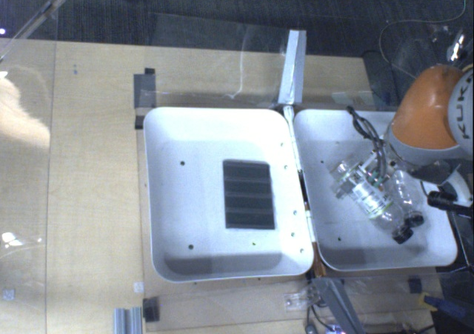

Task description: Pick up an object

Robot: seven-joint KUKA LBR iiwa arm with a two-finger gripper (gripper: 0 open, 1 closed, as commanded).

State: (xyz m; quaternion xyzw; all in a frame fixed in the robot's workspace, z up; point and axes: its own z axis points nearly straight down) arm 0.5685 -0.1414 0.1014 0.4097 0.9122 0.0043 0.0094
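End effector point(368, 190) below "KUKA"-lettered arm point(432, 114)

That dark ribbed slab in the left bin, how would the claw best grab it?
Judging by its pose, from straight above: the slab lies flat near the middle of the left bin, with bare floor all round. Closing the gripper across its shorter width, on the two long edges, looks the likeliest hold.

We identify a robotics laboratory: a wooden bench point(81, 199) bearing two white bins point(167, 140), clear shielding panels point(29, 103), loose cabling point(404, 32).
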